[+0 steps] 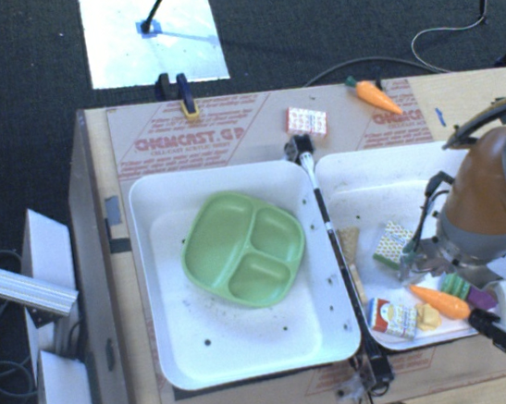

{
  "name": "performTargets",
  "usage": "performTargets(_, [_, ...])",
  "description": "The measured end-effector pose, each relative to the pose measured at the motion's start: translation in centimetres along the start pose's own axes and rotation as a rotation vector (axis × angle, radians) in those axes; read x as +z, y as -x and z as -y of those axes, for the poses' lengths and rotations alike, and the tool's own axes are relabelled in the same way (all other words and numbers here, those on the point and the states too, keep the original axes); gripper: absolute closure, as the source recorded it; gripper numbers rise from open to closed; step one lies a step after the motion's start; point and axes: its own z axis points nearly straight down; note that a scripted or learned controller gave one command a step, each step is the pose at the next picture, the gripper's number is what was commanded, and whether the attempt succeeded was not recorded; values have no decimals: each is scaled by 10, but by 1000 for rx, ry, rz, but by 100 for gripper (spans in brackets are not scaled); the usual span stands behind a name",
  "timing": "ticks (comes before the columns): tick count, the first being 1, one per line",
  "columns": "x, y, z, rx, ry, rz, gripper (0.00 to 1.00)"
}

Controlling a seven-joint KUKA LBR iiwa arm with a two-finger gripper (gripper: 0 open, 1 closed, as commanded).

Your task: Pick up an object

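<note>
My gripper (pixel 417 262) reaches down into the right bin (pixel 362 181) from the right, beneath the orange band of the arm (pixel 484 187). It hovers among a cluster of small objects. A green-and-white patterned box (pixel 390 242) lies just to its left, touching or nearly touching it. An orange toy carrot (pixel 441 301) lies just below it, beside a green piece (pixel 456 286) and a purple piece (pixel 483 298). A small printed carton (pixel 394 316) and a yellow piece (pixel 428 316) sit at the bin's front edge. Nothing is visibly lifted.
The left bin (pixel 163 256) holds a green divided plate (pixel 244 248). A tan flat piece (pixel 350 241) lies by the divider between the bins. On the board behind the bins are a second carrot (pixel 376 95), a small patterned box (pixel 307 121) and a clamp (pixel 184 99).
</note>
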Motion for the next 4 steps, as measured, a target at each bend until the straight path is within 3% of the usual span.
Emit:
performTargets(1, [0,0,0,0,0,0,0])
performTargets(2, [11,-31,1,-1,-4,0,0])
performTargets(3, [11,50,-72,0,-2,2,0])
performTargets(4, [11,92,2,1,-4,1,0])
